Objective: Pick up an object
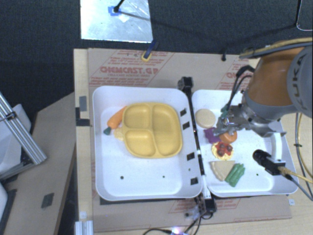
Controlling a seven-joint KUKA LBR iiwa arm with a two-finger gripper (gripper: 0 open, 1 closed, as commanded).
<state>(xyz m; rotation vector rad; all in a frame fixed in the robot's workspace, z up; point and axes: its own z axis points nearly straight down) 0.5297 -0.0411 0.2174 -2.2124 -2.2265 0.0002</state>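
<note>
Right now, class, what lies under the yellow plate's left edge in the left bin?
A toy carrot pokes out from beside the yellow plate, its green top toward the left bin wall. A pale piece shows below it. Whatever else lies under the plate is covered.

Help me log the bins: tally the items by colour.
Yellow: 1, divided plate
Orange: 2, carrot, round piece
Purple: 1
Green: 1
Tan: 2, round, wedge
Mixed red-yellow: 1
Total: 8

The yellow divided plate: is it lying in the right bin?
No. The yellow divided plate lies in the left bin, with a toy carrot at its left edge.
</note>
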